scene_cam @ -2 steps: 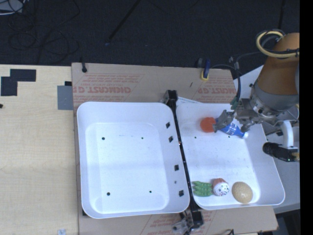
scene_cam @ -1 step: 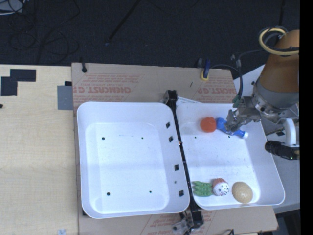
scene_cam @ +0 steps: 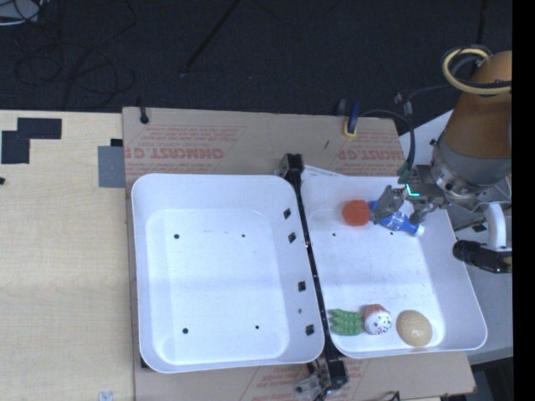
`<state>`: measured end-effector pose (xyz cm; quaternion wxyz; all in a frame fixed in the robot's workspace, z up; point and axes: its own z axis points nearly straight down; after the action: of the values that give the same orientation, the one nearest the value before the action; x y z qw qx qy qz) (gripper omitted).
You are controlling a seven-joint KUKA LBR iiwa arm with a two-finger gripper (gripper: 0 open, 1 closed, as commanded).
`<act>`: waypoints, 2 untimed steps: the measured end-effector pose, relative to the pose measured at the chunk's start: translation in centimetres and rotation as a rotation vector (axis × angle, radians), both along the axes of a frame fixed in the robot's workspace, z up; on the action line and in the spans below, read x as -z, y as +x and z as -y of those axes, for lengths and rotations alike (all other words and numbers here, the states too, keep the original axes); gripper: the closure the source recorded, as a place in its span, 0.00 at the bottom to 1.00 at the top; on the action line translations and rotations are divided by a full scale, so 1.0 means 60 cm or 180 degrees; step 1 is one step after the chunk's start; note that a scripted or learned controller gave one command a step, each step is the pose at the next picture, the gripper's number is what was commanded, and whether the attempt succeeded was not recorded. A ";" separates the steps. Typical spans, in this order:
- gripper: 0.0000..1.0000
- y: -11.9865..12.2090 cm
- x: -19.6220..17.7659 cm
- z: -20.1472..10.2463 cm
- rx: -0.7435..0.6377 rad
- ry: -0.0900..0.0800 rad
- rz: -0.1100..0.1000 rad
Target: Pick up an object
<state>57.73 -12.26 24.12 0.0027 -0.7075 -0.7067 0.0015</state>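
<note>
The pincer (scene_cam: 399, 210) sits low in the right bin (scene_cam: 451, 282), over a blue object (scene_cam: 405, 223). I cannot tell how far it is spread. An orange ball (scene_cam: 356, 213) lies just beside it at nine o'clock.

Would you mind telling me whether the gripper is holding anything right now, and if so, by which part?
It cannot be told: the gripper sits over a small blue object beside the round orange-red ball.

Arm (scene_cam: 478, 115) cut off by the right edge. Blue object (scene_cam: 399, 220) partly hidden beneath gripper (scene_cam: 399, 200); shape unreadable. Printing on cardboard (scene_cam: 209, 144) upside down, blurred, barely legible.
</note>
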 end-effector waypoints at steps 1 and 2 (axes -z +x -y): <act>1.00 0.000 -0.016 0.001 0.0000 0.0002 -0.0004; 1.00 -0.015 -0.096 -0.064 -0.0014 -0.0002 0.0019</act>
<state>56.83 -8.42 29.90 0.0003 -0.7060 -0.7082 -0.0004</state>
